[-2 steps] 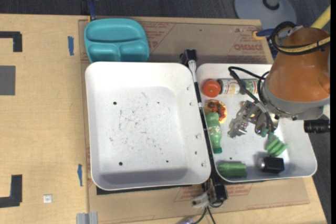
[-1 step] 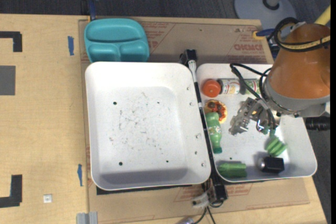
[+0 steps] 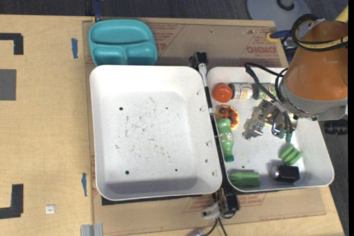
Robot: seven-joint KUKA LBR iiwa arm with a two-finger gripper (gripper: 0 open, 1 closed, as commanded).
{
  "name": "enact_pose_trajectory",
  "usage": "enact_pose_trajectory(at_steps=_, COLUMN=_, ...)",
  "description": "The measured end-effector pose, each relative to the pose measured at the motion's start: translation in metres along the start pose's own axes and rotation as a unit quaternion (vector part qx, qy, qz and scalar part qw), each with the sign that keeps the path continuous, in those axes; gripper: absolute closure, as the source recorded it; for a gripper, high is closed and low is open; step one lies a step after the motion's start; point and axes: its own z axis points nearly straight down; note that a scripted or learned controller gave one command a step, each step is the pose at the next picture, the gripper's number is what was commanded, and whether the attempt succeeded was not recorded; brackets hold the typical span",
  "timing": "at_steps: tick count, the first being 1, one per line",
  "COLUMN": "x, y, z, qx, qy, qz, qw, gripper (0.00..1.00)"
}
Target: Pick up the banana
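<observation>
My gripper [image 3: 259, 125] hangs over the middle of the right bin [image 3: 315, 135], under the orange band of the wrist. A small orange, red and yellow thing [image 3: 227, 114] lies just left of it by the bin's left wall; I cannot tell whether this is the banana. Nothing shows in the gripper's grasp. The wrist hides part of the bin's far right side.
The right bin also holds a clear bottle with an orange cap [image 3: 223, 92], a green bottle [image 3: 225, 139], a green cylinder [image 3: 244, 177], a green striped piece [image 3: 290, 155] and a black block [image 3: 287, 173]. The left bin [image 3: 110, 119] adjoins it. A teal tray [image 3: 123, 41] sits behind.
</observation>
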Motion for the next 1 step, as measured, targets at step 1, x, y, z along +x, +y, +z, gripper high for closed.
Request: enact_pose_trajectory(at_steps=1, x=-0.0015, y=0.0010, z=-0.0103, qx=-0.001, qy=-0.003, qz=0.000, qw=1.0000, gripper=1.00)
